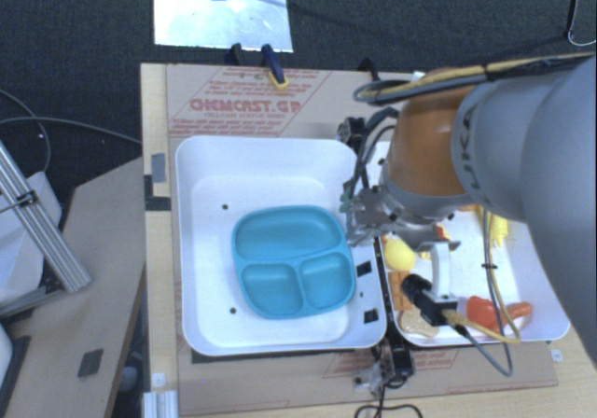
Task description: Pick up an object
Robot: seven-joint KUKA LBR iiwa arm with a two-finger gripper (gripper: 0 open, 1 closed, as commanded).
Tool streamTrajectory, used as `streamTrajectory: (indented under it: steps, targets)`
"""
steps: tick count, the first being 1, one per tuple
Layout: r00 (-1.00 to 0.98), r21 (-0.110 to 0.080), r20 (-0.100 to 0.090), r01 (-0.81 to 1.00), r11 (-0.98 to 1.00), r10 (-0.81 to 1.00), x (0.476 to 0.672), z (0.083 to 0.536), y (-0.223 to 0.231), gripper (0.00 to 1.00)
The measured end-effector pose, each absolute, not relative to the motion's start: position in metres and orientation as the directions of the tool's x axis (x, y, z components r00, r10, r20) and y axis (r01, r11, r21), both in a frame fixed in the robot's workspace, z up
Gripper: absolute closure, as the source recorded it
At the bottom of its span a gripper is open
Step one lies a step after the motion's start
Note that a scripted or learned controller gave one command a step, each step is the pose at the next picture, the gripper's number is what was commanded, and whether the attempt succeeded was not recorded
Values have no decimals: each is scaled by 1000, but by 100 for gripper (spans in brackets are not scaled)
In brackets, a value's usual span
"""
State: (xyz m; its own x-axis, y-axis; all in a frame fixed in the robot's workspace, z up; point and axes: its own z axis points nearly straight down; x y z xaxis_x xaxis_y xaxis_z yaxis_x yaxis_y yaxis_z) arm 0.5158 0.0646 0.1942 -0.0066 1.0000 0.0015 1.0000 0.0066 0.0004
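pincer low over the right bin, grasp unclear

gripper (pixel 420 262) sits beneath the bulky grey and orange wrist, down in the near-left part of the right bin (pixel 550 318); whether it is spread or closed, and whether it has anything, i cannot tell from here, since the wrist and its cabling cover it. just beside it lies a yellow object (pixel 399 254), and a little further toward the near wall an orange object (pixel 485 311) rests among looped cables. either could be the thing to lift. across the divider, the left bin (pixel 201 220) carries a blue divided tray (pixel 294 259), well apart from the tool. the risk, as i judge it, is a miss: the small toys lie crowded near the bin wall, so a closing pinch could nudge the yellow one aside or catch a cable, coming up bare.
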Motion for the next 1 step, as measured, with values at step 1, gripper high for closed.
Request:
streamTrajectory:
  steps: [1]
  targets:
    - [-11, 2, 2, 1000, 11, 1000, 517, 205, 65, 100]
